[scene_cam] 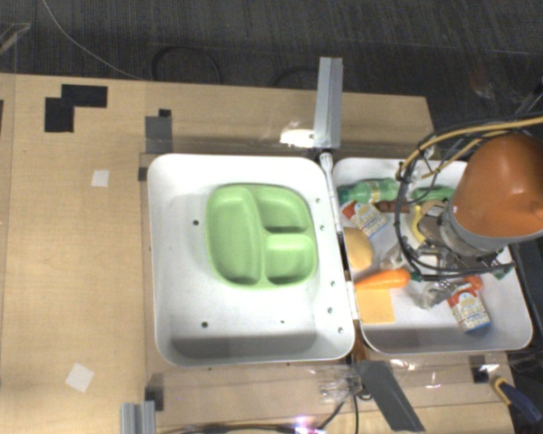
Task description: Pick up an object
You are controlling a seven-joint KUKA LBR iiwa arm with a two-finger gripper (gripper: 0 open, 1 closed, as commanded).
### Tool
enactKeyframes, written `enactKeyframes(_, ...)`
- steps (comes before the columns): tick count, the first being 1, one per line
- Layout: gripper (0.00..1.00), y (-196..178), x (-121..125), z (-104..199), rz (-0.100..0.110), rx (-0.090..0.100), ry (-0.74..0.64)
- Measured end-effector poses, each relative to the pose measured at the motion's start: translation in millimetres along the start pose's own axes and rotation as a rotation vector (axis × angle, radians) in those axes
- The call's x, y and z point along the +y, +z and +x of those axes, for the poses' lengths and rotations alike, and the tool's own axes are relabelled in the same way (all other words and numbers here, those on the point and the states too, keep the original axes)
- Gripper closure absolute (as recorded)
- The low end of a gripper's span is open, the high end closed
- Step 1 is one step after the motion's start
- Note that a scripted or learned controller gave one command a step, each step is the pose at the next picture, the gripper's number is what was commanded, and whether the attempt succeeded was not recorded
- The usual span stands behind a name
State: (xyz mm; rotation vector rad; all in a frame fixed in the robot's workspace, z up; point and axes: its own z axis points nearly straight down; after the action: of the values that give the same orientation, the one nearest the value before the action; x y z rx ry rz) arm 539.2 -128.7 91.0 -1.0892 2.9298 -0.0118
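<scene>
Carrot [381,279], orange and tapered, lies in the right bin [516,333] above a yellow cheese slice [375,306]. Arm [502,193] hangs over that bin, hiding its gripper; grip state cannot be told.

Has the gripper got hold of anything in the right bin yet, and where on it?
Cannot be told: the arm covers the gripper over the right bin, hiding any hold. The carrot lies free.

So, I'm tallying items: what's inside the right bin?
In the right bin: a carrot, yellow slice, potato, green packet and small carton. The arm covers the rest.
</scene>
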Motion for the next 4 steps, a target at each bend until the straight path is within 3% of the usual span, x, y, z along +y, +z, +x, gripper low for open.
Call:
enactKeyframes(1,0.00,1.8,-55.7,-5.6,0.000,0.000,-0.077)
enactKeyframes(2,1.00,-13.6,-57.2,-11.3,0.010,-0.014,-0.075)
enactKeyframes(3,0.00,-13.1,-56.8,-11.3,0.008,-0.014,-0.075)
enactKeyframes(4,0.00,0.9,-24.9,-8.8,0.000,0.001,0.026)
